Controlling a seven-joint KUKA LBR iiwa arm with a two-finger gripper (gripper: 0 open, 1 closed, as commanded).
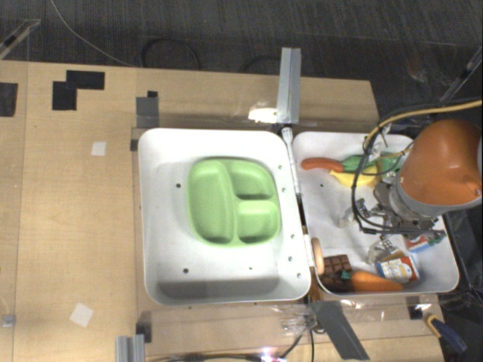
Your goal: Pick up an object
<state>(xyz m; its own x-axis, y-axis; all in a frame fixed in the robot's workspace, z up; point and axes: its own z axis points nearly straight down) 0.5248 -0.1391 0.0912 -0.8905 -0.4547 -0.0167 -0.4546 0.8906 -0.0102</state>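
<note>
Down in the right bin (pixel 336 202), that's where the action is. The pickable pieces crowd the bin's edges: a carrot (pixel 375 282) lies along the near wall, a chocolate bar (pixel 336 265) sits just left of it in the near-left corner, and a small labelled packet (pixel 398 268) rests just above the carrot. Against the far wall lie a yellow banana (pixel 356 178), a red-orange chilli-shaped piece (pixel 323 164) and something green (pixel 371 163), all bunched together.

The arm (pixel 441 164) hangs over the right half of the bin, its orange band hiding the wrist. The gripper (pixel 389 232) points down just above the packet, wrapped in cables; whether it is wide, narrow or holding anything, I cannot tell from this angle, and nothing is visibly between its tips.

My read: it is lining up on the packet or the carrot, the closest pieces. To do this well, it should drop straight down, centre on one item, and keep clear of the near wall, since the carrot hugs that wall and a finger could land on the rim. The packet may be the safer pick, sitting more in the open.

Writing? The packet shows red, blue and white print, too small to read. No brand legible anywhere.

Beyond the right bin, the left bin (pixel 162 202) holds a green divided tray (pixel 230 200), and both bins sit on the wooden bench (pixel 68 225).
</note>
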